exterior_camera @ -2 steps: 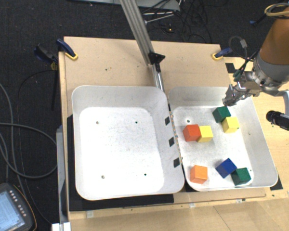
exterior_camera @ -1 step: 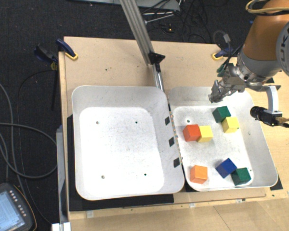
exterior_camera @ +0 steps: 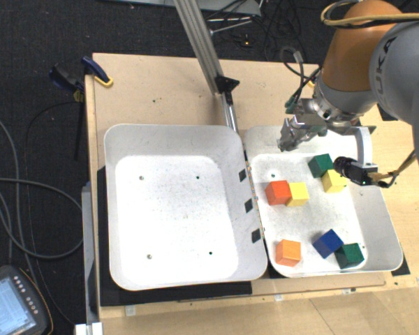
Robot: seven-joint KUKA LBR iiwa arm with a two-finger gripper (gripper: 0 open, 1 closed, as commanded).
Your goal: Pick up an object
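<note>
Item: my pincer [exterior_camera: 291,139], hanging over the far rim of the right bin [exterior_camera: 377,218], at its back left corner; whether it is open or closed I cannot tell from this slant, and I see no block in it. Item: my arm [exterior_camera: 377,47], grey with an orange band, coming in from the right above the pincer. Item: green block [exterior_camera: 320,165], nearest to the pincer, just to its right and toward the near side. Item: yellow block [exterior_camera: 332,181], touching the green one on its near right corner, further from the pincer. Item: orange-red block [exterior_camera: 278,192], toward the near side of the pincer and slightly left, with a second yellow block [exterior_camera: 298,194] pressed against its right face. Item: orange block [exterior_camera: 288,252], well apart from the pincer, close to the bin's near edge. Item: blue block [exterior_camera: 327,243] and dark green block [exterior_camera: 349,255], touching each other, well apart from the pincer at the near right. Item: left bin [exterior_camera: 126,159], white and speckled, lying to the left of the pincer. Both bins rest on a wooden bench [exterior_camera: 160,89].
</note>
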